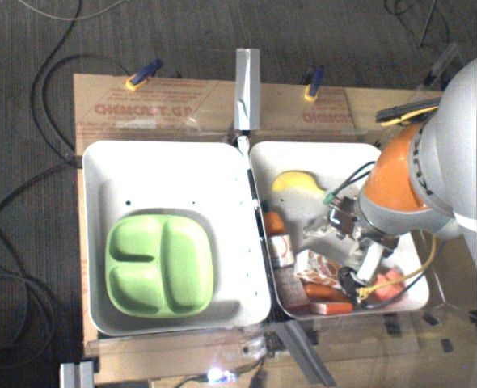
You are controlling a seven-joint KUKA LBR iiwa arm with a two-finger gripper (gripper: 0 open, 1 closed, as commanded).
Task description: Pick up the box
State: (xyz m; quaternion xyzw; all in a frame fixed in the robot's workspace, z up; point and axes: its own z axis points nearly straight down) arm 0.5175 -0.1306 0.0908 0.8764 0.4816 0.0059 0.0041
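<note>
Looking down at the surface [166,107], we saw the two white bins side by side, their inner rims touching along the middle. The left bin [93,217] carried a green divided plate [159,265] in its near half, with open white floor behind it up to the far wall. The right bin [319,153] was more crowded. A yellow object [295,184] lay near its far wall. A small labelled container [280,249] stood against the inner wall. A red object [329,306] lay along the near wall, and pink pieces [390,280] sat in the near right corner.

The box [319,267], printed brown and white, lay flat in the near half of the right bin, between the labelled container and the pink pieces. Its long axis seemed to slant from the upper left towards the lower right, though the arm covered part of it and we could not trace its full outline. Its near edge sat just beside the red object, leaving little room on that side. The open floor lay behind it, towards the yellow object.

The arm [392,186] reached in over the right wall, and the end effector [335,221] hung above the middle of the bin, near the far end of the box. We could not tell whether it was released or clenched.
</note>
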